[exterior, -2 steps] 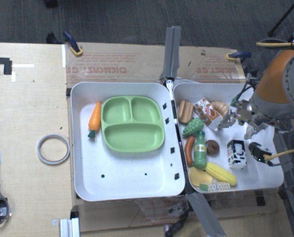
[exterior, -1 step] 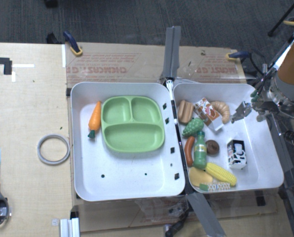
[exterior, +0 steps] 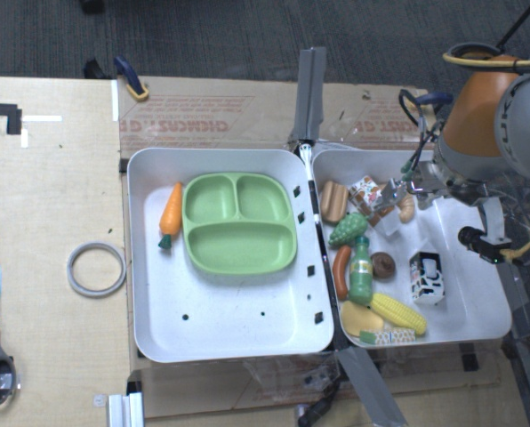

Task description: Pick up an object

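A: Camera view: where was the gripper point(exterior: 398, 198)?
B: Over the right bin point(exterior: 465, 327), upper part. Snack packet point(exterior: 368, 192) just left of it, touching or not unclear. Finger state: couldn't tell.
A: Left bin point(exterior: 220, 327)?
B: Green tray point(exterior: 240, 223), carrot point(exterior: 171, 212).

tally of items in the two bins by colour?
Orange: 1, carrot
Green: 3, divided plate, bottle, leafy toy
Yellow: 2, corn, flat piece
Red: 1, sausage
Tan: 1, bread roll
Brown: 1, round piece
Black-and-white: 1, carton
Mixed print: 1, packet
Total: 11
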Motion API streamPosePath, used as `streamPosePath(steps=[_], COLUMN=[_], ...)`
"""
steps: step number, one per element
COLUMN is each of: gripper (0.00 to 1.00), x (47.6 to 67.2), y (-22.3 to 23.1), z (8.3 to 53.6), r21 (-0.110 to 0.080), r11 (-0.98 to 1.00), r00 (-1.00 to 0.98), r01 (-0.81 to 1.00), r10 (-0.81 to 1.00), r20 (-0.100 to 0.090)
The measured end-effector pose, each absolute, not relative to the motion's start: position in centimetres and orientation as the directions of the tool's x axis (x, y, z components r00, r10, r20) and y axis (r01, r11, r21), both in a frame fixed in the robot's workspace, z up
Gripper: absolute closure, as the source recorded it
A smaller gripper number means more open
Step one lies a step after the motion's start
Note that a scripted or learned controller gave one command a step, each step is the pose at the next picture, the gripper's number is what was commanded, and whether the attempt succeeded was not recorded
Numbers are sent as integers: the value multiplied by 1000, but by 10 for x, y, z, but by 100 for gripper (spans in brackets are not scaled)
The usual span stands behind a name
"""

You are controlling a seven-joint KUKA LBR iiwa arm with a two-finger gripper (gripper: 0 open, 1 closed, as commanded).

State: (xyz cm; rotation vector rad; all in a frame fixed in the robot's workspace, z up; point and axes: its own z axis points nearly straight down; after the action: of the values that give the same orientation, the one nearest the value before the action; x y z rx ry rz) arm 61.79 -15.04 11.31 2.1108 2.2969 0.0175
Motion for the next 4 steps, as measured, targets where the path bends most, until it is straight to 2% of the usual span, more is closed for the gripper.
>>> streamPosePath(steps=[1,2,3,4], gripper=[0,0,0,0], x=[665,660,637,661], y=[-138,-102,-110,-109], z=[106,126,99,98], r21=[22,2,12,6], r11=[110,448,382,123], r00=[-109,-447,-382,-123], r01=[994,894,924,992], r10=[994,894,924,992], r20=[-9,-3,-6,-3])
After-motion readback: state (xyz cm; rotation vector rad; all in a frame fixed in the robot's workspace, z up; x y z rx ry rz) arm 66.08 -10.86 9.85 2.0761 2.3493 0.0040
